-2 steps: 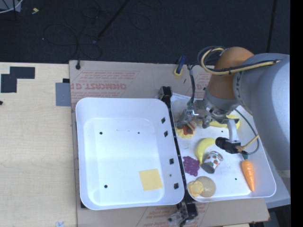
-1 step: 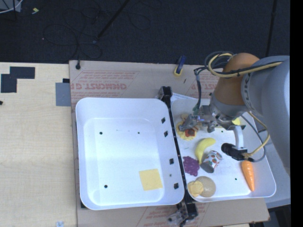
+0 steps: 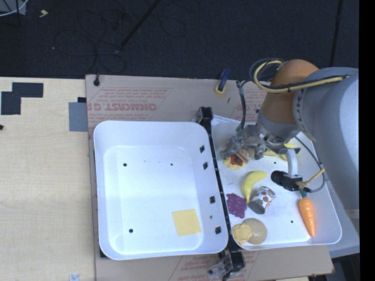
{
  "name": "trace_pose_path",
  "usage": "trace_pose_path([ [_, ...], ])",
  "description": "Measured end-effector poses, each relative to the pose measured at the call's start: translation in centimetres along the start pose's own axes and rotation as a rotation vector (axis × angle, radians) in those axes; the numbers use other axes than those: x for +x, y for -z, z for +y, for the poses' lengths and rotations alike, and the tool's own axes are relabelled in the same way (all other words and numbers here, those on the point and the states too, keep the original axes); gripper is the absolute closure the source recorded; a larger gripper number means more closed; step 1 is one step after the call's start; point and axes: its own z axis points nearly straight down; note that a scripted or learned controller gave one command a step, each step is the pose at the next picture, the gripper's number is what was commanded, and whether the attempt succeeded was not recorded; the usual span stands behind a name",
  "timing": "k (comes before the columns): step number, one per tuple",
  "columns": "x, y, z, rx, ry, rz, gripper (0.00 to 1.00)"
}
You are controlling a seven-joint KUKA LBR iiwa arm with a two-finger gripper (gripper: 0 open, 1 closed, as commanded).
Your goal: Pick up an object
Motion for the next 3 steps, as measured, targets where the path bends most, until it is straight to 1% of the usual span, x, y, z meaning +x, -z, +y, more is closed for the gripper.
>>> trace_pose_path([
  [1,-0.1,1.3,0.0,0.001,-0.001,0.001,1.0],
  [2,0.5,5.5,-8.7,0.006,-0.005,0.001,1.0],
  [3,5.9,11.7,-5.5,-0.004,0.005,0.002,1.0],
])
